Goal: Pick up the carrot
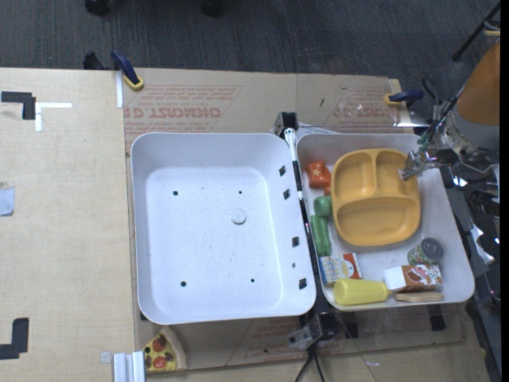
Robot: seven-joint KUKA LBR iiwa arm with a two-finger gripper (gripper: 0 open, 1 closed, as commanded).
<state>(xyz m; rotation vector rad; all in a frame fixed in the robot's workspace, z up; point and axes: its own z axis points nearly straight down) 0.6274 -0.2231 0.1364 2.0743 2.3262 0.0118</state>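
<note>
**benchrat:** How far along is this carrot pick? Going left to right: the left bin [151,237] has nothing for us. There's a toy pizza slice [161,352] out on the counter [64,253] at its 7 o'clock, and that's irrelevant.

**kuka_fan:** Agreed, it all happens in the right bin [455,237]. My best guess for the carrot [318,173] is the orange-red piece against the bin's left wall, around 10 o'clock. It's small and a bit blurry, so I wouldn't swear to it. Right below it, at 6 o'clock from it, are two green pieces [320,221], and I can't tell if the top one is touching it.

**benchrat:** Then the yellow divided plate [375,209] sits just beside it at 3 o'clock.

**kuka_fan:** The gripper [413,165] is at the plate's 2 o'clock edge, so the whole plate lies between it and the carrot. I can't tell if it's open or closed since it's too small and dark, but I don't see anything held in it.

**benchrat:** So basically zero progress?

**kuka_fan:** That's how I'd call it. The carrot is lying in the bin, not grasped and not lifted. The arm has to cross toward 9 o'clock, come down by that wall, grab and raise. It's a tight spot too, with the wall on one side and the plate rim on the other.
</note>
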